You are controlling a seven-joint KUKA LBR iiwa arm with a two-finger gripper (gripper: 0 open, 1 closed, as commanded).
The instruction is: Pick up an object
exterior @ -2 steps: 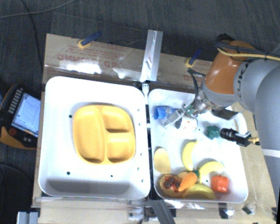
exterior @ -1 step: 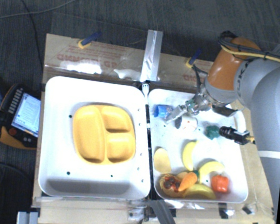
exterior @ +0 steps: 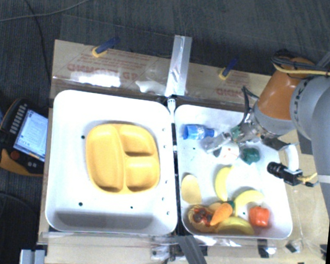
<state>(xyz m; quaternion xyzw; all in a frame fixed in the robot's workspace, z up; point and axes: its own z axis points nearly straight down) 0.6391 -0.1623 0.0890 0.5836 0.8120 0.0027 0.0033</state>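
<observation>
My gripper is low in the far part of the right bin, reaching in from the right under the orange band of the arm. Just left of it lies a blue object. A dark green object lies just to its right. Nearer the front are a pale yellow slice, a pale round piece, a yellow fruit, a red tomato, a carrot and a banana.
The left bin holds a yellow divided tray. A metal divider separates the two bins. A black fitting sticks out at the right bin's right wall. A handheld pendant lies off the bench to the left.
</observation>
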